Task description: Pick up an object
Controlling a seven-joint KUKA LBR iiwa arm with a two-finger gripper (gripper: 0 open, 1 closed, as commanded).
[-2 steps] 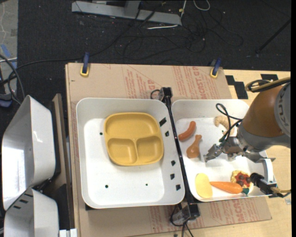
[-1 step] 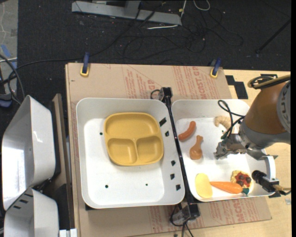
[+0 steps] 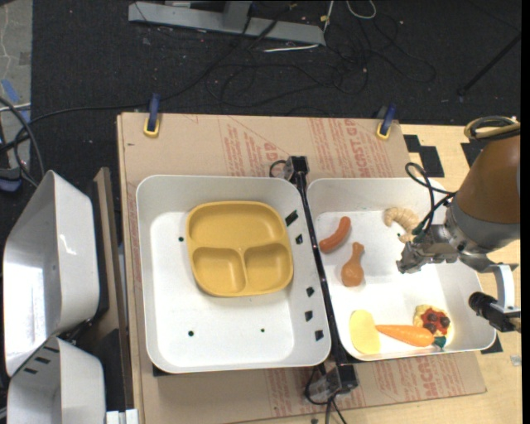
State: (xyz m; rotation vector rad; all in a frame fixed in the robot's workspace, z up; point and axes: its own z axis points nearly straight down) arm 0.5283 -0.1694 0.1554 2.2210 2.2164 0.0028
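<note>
The bench is a sheet of brown cardboard with red printed letters, and it lies on a dark, speckled floor. Two clamps hold its far edge, one at about 11 o'clock and one at about 1 o'clock. Black cables run over the floor beyond the bench, and a flat grey device lies at 12 o'clock. At 9 o'clock, beside the bench, stand spare white bins tilted on their side.

The left bin carries a yellow tray with three compartments, a little toward the far side. The right bin carries the small things. A red-orange sausage lies near the divider, and a brown drumstick lies just beside it at 5 o'clock. A pale, beige piece lies toward 1 o'clock of the bin. Along the near wall, a yellow disc touches an orange carrot, and a small mixed-colour toy sits at the carrot's right end.

The arm comes in from 3 o'clock. The gripper is low over the white floor of the right bin, between the beige piece and the carrot, near the drumstick but apart from it. I cannot tell how the jaws stand; nothing is seen between them.
</note>
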